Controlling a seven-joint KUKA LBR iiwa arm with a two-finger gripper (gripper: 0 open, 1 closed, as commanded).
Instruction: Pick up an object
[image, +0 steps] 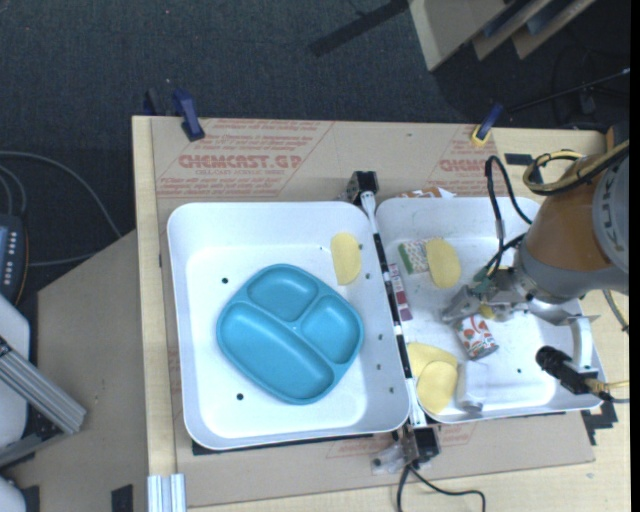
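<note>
Heads up: your gripper (478, 303) is down inside the right-hand shallow white bin (520, 388), on the end of the grey arm with the orange band (565, 240) coming in from the right of the view. Honestly, you can't tell from this angle whether it's open or closed, it's just a grey metallic jumble. Nothing is clearly being held. The closest thing to grab is the small red-and-white crumpled packet (478, 338), which sits just below the gripper in the view. It's so close that you can't say if they're touching. Up and to the left of the gripper there's a pale yellow oval foam-looking piece (443, 262), and just past that, further left, a green-and-white flat packet (412, 255) lies near the bin's left wall. Down and to the left of the gripper you've got a pair of pale yellow rounded pieces (432, 370) bunched together against the divider. A small grey scrap (470, 406) lies just to their right, near the bin's front wall. Well off to the gripper's left, in the left-hand shallow white bin (200, 300), a blue plastic divided plate (290, 332) lies flat in the middle. Another pale yellow oval piece (346, 258) sits at that bin's right wall, up and right of the plate.
</note>
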